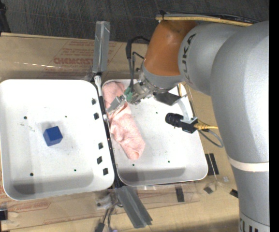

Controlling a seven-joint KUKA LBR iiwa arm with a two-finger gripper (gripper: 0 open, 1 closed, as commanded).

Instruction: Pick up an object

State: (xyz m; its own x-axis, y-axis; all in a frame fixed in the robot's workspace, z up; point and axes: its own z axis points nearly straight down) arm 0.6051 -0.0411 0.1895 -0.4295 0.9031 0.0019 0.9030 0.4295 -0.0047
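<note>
While the gripper [121, 102] touches the pink cloth [124, 126], a blue cube [52, 135] sits apart.

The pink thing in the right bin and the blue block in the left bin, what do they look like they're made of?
Pink thing: soft cloth, probably terry or fleece; it lies crumpled with a fuzzy, matte surface.
Blue block: looks rigid, maybe plastic, foam or painted wood; flat faces, sharp edges, even colour.

We see a cardboard-covered counter [37, 50] carrying two white bins side by side, the left bin [13, 178] touching the right bin [197, 170].
</note>
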